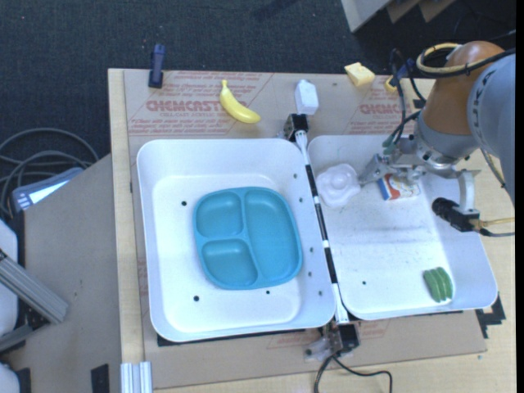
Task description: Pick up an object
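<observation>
My gripper (395, 173) is low over the far part of the right bin (385, 256), reaching in from the right. Directly under it lies a small red, white and blue object (394, 189), partly covered by the gripper; whether it is gripped cannot be made out. A pale, translucent cup-like object (336, 183) rests just left of the gripper, near the bin's left wall. A green oblong object (438, 285) lies in the near right corner of the same bin.
The left bin (164, 219) holds a blue divided plate (246, 237). Behind the bins, on the board, lie a yellow banana (237, 105), a white object (305, 97), a yellow block (359, 74) and a small blue object (155, 64).
</observation>
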Robot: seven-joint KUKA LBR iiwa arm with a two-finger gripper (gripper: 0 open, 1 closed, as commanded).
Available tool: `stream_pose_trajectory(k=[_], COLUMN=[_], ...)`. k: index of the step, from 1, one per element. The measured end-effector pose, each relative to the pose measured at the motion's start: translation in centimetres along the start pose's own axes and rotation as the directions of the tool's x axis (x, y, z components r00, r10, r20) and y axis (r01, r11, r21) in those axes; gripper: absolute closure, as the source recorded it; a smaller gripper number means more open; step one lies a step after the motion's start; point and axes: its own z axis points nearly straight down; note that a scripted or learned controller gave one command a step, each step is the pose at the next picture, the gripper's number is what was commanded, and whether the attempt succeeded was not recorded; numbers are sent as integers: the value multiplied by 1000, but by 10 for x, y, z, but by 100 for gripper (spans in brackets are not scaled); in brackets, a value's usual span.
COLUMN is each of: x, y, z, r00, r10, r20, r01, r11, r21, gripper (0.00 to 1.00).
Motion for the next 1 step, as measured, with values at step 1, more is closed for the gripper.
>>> stream_pose_trajectory(k=[1], x=[0], y=[2], z=[-12], r00=[1000], r10=[1], r20=[1], r01=[-1], r11=[1000], r21=[-5], gripper=[100])
